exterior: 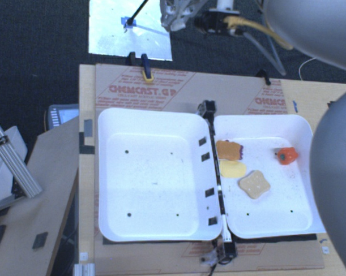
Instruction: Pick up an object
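We find the gripper (pixel 178 15) raised at the top edge of the view, well apart from both bins, over the dark floor beyond the bench. Whether it is spread or closed we cannot tell; nothing is visible in it. The candidate objects all lie in the right bin (pixel 295 221): an orange-brown piece with a purple edge (pixel 229 150) beside the centre divider, a pale yellow slice (pixel 232 169) just below it, a tan toast-shaped piece (pixel 254 184) near that, and a small red-orange pepper-like item (pixel 285 155) well apart to the right. We judge the pick not yet begun. Next move calls for travelling over the right bin and descending on one item; the pepper looks the most isolated.
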Controlling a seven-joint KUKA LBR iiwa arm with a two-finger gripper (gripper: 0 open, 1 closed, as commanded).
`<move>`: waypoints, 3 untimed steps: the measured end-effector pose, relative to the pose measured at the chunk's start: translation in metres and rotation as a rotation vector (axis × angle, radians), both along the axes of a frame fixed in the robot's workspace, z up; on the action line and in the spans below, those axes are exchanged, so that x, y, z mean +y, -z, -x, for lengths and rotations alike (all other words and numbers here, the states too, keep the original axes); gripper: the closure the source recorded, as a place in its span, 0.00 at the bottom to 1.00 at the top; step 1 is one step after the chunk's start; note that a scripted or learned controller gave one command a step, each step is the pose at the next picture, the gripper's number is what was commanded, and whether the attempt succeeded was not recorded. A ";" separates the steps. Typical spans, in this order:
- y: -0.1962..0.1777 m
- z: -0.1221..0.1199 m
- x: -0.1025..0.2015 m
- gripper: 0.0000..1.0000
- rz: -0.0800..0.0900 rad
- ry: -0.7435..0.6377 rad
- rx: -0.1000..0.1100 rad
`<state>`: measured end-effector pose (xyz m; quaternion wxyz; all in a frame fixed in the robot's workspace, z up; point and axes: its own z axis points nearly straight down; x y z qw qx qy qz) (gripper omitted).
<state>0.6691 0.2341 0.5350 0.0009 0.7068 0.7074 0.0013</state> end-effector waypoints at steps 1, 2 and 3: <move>0.000 0.001 0.000 0.00 0.000 -0.002 0.001; -0.012 0.001 0.001 1.00 -0.001 -0.006 -0.002; 0.014 0.067 -0.081 1.00 0.002 0.006 0.006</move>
